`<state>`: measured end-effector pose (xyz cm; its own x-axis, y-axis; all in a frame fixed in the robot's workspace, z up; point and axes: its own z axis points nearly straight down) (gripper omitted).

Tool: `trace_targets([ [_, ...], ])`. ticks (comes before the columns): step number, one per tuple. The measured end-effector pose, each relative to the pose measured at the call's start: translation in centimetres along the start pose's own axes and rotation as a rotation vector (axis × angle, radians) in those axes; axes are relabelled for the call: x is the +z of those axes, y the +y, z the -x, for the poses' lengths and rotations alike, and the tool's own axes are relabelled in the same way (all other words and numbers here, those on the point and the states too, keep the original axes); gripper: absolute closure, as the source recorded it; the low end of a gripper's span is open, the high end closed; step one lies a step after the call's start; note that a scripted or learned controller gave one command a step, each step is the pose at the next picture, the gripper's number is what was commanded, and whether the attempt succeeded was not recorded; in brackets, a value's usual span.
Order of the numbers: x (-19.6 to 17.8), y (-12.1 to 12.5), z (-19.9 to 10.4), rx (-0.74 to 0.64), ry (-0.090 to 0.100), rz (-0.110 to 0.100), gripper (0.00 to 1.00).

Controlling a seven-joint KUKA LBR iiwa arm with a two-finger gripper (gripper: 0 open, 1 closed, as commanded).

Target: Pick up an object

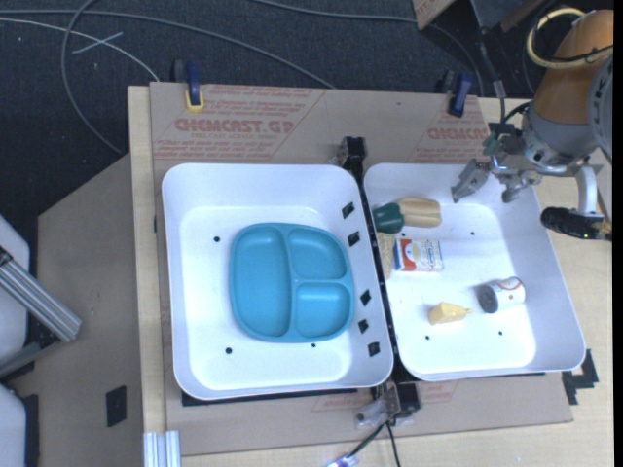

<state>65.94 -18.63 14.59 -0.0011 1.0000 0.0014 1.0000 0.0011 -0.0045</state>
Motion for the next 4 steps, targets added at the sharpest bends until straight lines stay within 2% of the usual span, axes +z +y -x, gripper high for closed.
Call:
trace_targets([
  [1,4.7,-0.2,-0.9,0.0,0.0,0.001,0.0],
  [2,3.4,-0.1,-0.9,-0.001,-0.001,0.005,1.0],
  [4,-6.0,-1.0,-0.5,0.0,-0.002,0.009,1.0],
])
